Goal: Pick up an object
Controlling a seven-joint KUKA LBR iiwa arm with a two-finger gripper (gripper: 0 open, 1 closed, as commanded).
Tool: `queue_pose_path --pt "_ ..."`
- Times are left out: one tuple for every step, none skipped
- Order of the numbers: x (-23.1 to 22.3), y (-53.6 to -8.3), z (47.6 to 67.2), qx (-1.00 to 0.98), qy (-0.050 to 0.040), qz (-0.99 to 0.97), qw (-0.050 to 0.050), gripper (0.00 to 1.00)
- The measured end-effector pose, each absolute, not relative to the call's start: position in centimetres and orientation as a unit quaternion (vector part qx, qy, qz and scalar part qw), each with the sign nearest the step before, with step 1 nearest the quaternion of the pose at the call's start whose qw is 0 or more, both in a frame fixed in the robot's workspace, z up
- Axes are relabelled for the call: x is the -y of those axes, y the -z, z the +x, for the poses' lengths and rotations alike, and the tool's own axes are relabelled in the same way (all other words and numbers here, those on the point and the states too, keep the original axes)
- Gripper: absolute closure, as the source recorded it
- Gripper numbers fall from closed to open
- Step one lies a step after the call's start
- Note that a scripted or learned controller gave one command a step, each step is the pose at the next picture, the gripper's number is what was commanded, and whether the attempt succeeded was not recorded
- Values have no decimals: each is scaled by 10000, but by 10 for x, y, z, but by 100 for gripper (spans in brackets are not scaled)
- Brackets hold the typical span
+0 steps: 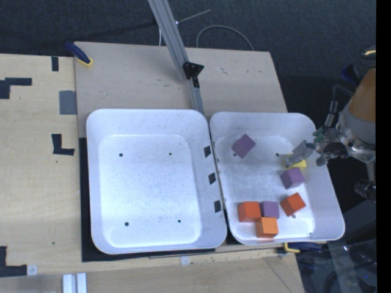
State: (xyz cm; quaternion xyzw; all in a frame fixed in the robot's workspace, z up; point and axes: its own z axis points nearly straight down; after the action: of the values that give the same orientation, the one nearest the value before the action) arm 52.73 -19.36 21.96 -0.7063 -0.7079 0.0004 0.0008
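My gripper point(309, 154) hangs over the right edge of the right bin point(317, 224), its fingers apart and open. A small yellow block point(299, 163) lies just under the left finger point(298, 151), partly hidden by it; nothing is visibly clamped. A purple block point(292, 177) sits right below the yellow one. Further left lies another purple block point(244, 145). Near the bin's front are an orange block point(294, 203), a second orange block point(248, 211), a purple block point(269, 209) and a third orange block point(267, 226).
The left bin point(98, 163) stands beside the right one, their rims touching. A slanted metal bar point(171, 29) with a black clamp point(193, 70) runs down to the bins' back edge. The arm's orange band point(365, 99) is at the far right.
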Motion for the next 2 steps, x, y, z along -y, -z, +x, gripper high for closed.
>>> queue_pose_path --pt "194 -220 527 7080 -6 -7062 7 0" --pt "186 -162 533 7078 -20 -7064 30 0"
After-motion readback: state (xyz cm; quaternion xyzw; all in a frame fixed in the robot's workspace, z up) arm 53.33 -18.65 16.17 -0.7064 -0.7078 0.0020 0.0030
